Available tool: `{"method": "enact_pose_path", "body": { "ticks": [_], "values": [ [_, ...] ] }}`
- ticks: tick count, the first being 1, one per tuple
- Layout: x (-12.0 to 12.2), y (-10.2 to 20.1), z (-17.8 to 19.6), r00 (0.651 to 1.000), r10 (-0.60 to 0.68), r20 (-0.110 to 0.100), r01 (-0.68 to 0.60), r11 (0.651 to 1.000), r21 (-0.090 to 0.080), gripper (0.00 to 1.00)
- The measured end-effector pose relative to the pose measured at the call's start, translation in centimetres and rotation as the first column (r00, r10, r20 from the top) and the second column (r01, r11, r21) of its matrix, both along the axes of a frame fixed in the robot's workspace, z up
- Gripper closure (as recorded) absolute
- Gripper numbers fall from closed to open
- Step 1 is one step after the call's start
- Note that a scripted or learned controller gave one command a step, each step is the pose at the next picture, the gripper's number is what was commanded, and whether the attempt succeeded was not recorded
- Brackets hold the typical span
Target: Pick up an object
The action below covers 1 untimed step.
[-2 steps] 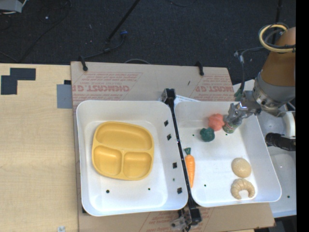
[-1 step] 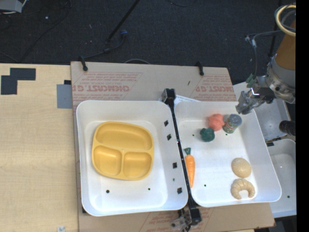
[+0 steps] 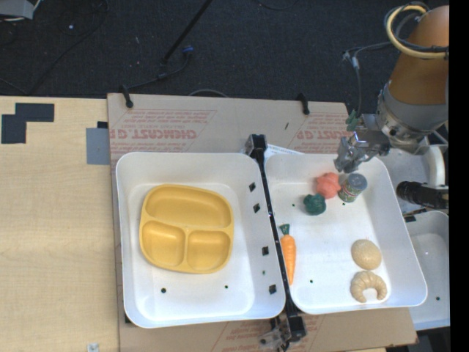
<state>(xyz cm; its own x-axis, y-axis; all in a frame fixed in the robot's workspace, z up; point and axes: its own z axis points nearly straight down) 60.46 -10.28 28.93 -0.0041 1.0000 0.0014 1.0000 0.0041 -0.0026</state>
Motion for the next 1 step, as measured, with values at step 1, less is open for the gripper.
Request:
{"method": "enact_pose_path", "body": {
  "ticks": [1],
  "values": [
    [-0.26, 5.25, 0.00, 1.000, 0.000, -0.001, 0.000, 1.000, 0.000, 1.00]
  ]
}}
